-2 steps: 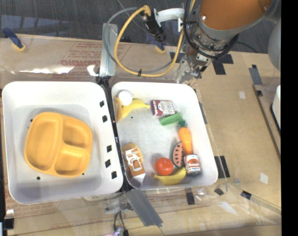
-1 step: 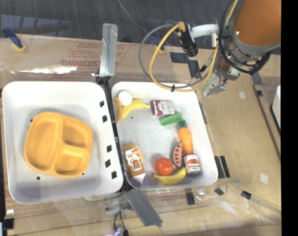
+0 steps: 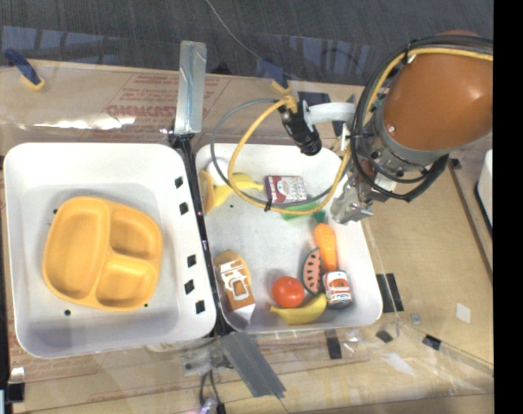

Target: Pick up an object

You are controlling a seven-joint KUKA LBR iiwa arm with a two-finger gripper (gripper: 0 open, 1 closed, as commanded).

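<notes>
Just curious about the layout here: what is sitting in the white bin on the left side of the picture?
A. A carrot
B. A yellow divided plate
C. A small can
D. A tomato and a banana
B: the yellow divided plate lies in the left bin, while the tomato, banana, can and carrot are all in the right bin.

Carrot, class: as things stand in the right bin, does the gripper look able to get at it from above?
Probably yes. The carrot lies uncovered near the right bin's right side, just below the gripper. The watermelon slice touches its lower end, which could crowd a grasp there; the upper end looks free.
</notes>
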